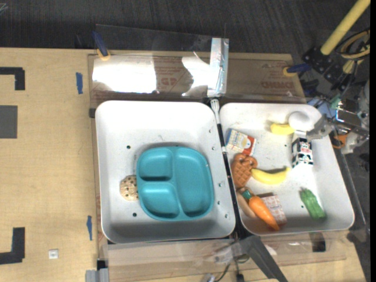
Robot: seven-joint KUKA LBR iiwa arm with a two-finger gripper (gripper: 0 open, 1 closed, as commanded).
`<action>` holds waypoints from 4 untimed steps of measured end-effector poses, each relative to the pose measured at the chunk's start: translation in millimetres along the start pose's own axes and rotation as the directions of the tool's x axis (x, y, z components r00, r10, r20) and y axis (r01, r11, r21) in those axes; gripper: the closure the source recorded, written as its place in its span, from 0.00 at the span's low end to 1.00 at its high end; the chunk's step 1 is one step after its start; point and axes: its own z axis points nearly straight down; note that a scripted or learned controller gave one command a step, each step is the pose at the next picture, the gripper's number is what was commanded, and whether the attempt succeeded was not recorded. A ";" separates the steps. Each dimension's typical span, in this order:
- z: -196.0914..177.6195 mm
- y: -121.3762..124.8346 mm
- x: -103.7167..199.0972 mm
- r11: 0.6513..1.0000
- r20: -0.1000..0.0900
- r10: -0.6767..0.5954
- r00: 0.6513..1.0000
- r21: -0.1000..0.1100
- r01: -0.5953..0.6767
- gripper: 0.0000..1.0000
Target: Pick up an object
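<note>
While side by side, two white bins (117, 116) (338, 181): one teal tray (176, 181), two bananas (270, 176) (281, 128), one carrot (262, 211).

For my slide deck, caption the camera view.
Teal divided plastic tray fills left white bin; toy foods, including an orange carrot, crowd the right.

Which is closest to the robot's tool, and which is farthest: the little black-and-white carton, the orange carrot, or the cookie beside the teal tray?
Measured from the tool at the right bin's upper right edge:
1. The black-and-white carton, just below and left of it in the right bin.
2. The carrot, lower left in the same bin.
3. The cookie, in the left bin, left of the teal tray.
</note>
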 end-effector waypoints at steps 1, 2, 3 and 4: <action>152.5 -45.4 45.3 1.000 -0.002 -0.021 1.000 -0.002 0.021 0.00; 150.4 -18.7 79.7 0.883 0.007 -0.469 0.883 -0.011 0.469 0.00; 150.7 -19.2 80.4 0.883 0.006 -0.470 0.883 -0.010 0.470 0.00; 152.0 -83.9 32.3 0.960 0.000 -0.280 0.960 -0.004 0.280 0.00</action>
